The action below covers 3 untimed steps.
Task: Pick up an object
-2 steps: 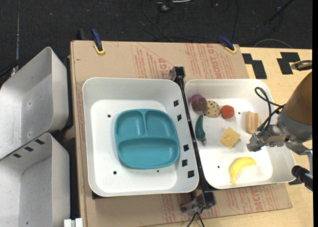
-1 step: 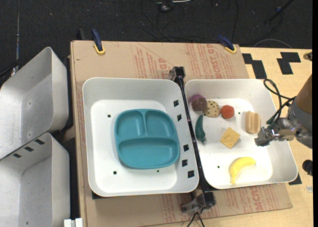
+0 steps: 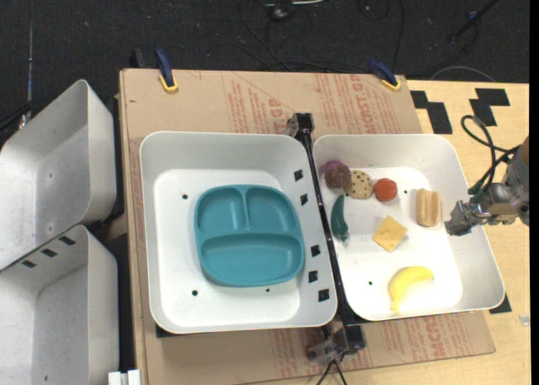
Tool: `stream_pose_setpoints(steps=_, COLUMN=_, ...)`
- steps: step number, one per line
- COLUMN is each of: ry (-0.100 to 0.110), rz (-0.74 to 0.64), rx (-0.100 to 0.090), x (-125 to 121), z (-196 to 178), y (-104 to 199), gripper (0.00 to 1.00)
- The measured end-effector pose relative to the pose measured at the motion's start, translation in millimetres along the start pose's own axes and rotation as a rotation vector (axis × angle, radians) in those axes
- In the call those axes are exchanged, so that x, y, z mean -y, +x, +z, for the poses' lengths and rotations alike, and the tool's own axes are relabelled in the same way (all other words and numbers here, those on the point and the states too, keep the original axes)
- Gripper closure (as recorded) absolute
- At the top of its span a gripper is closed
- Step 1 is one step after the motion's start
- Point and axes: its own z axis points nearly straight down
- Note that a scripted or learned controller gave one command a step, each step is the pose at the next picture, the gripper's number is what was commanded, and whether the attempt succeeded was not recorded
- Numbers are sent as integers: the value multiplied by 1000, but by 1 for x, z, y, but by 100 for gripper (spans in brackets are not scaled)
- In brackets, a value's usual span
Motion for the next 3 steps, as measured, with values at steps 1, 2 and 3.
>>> stream_pose_setpoints(steps=1, ry=6, rz=-2, rx=-4, x=-8, z=9, y=51, gripper=100)
stream_pose_setpoints(steps=2, ry=7, rz=-3, rx=-5, x=-24, z=18, y=101, gripper=100)
stream_pose_setpoints(steps=3, ry=5, rz=-4, rx=-4, x=-29, z=16, y=147, gripper=100)
